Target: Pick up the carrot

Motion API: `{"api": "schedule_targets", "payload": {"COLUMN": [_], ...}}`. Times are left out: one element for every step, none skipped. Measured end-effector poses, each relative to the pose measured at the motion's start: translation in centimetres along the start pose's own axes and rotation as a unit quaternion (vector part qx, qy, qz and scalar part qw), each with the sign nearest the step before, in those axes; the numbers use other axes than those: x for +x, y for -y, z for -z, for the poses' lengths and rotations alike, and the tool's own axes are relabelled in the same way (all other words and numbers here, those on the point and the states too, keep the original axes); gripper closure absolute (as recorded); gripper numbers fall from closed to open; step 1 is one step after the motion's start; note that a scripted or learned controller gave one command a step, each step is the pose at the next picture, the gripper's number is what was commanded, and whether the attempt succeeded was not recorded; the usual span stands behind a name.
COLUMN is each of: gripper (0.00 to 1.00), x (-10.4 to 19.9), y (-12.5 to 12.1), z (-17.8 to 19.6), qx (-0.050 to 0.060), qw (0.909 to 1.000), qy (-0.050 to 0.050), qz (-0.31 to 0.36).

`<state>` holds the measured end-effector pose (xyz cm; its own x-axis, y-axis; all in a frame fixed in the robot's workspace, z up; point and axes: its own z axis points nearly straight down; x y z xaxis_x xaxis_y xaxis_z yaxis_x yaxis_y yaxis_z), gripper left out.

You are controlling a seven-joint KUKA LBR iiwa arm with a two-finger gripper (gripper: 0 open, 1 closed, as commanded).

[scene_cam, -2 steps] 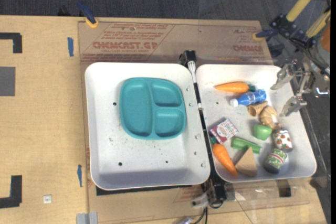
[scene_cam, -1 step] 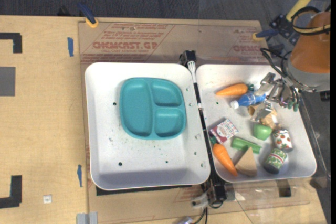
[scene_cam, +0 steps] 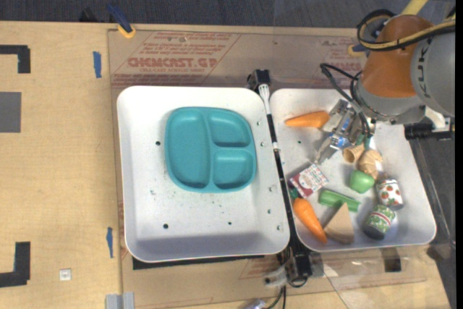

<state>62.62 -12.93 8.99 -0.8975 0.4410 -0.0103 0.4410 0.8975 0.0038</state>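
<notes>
Gripper [scene_cam: 338, 132], fingers spread open and holding nothing, hangs in the right bin [scene_cam: 423, 224] just right of a carrot [scene_cam: 307, 119] lying near the far rim. Second carrot [scene_cam: 309, 219] lies at the near-left corner; the left bin [scene_cam: 141, 217] holds a teal divided plate [scene_cam: 210, 148]

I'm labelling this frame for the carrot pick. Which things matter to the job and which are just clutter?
Job:
- carrot near the right bin's far edge
- second carrot near its front edge
- gripper
- right bin

Lying about:
- teal divided plate in the left bin
- green block
- small can
- wooden wedge
</notes>
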Motion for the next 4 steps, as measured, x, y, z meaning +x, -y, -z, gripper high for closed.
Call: {"api": "schedule_targets", "payload": {"gripper": [0.00, 0.00, 0.00, 1.00], "x": [-1.4, -0.9, -1.4, -1.9], "y": [-1.7, -3.0, -4.2, -3.8], "z": [-0.1, -0.2, -0.2, 1.0], "qx": [0.017, 0.010, 0.019, 0.020], "qw": [0.9967, 0.9432, 0.9039, 0.9043], "qy": [-0.022, -0.020, -0.024, -0.014], "qz": [-0.076, -0.331, -0.427, -0.426]}}
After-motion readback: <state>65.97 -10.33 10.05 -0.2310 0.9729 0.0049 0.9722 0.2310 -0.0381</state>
